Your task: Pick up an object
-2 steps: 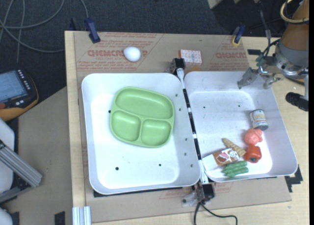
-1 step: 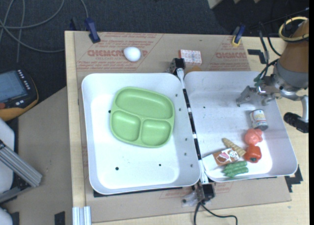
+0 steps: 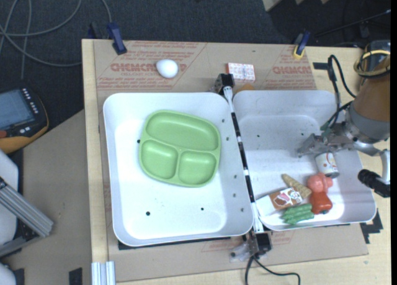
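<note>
Pincer (image 3: 314, 147) just above-left of small can (image 3: 327, 165).

A pale green divided plate (image 3: 180, 148) sits in a white bin (image 3: 124, 172); a second white bin (image 3: 273, 116) holds red (image 3: 321, 202), orange-pink (image 3: 319, 183) and green toy food (image 3: 297, 214). The brown cardboard (image 3: 192, 57) bears red lettering, with a white egg (image 3: 167, 67) and blue clamps (image 3: 115, 37).

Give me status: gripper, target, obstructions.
Gripper low in right bin, nothing seen between fingers. Toy food cluster lying at bin's near edge, small can just beside gripper. Green divided plate in left bin, clear of arm.
</note>
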You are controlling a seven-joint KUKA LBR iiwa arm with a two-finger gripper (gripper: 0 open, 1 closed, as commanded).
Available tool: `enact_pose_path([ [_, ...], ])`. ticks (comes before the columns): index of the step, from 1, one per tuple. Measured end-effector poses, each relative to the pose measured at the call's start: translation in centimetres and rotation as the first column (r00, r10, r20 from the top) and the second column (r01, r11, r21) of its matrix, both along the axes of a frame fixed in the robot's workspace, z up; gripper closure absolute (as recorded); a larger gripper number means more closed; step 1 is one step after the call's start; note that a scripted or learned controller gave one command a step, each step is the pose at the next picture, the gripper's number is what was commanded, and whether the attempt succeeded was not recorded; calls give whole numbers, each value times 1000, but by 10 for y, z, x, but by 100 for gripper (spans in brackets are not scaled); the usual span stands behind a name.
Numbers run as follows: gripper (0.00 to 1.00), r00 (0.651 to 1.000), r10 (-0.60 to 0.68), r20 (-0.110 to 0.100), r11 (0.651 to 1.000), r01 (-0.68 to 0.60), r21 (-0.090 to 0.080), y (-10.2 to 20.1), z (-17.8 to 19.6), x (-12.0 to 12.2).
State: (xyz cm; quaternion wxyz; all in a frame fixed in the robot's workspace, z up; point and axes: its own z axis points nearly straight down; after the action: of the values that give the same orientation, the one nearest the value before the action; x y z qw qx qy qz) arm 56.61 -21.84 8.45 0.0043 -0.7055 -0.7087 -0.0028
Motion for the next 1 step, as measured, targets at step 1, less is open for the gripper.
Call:
enact_pose_path([
  [1,100,1000,-2,4,1000,2,-7,-3,10,0],
])
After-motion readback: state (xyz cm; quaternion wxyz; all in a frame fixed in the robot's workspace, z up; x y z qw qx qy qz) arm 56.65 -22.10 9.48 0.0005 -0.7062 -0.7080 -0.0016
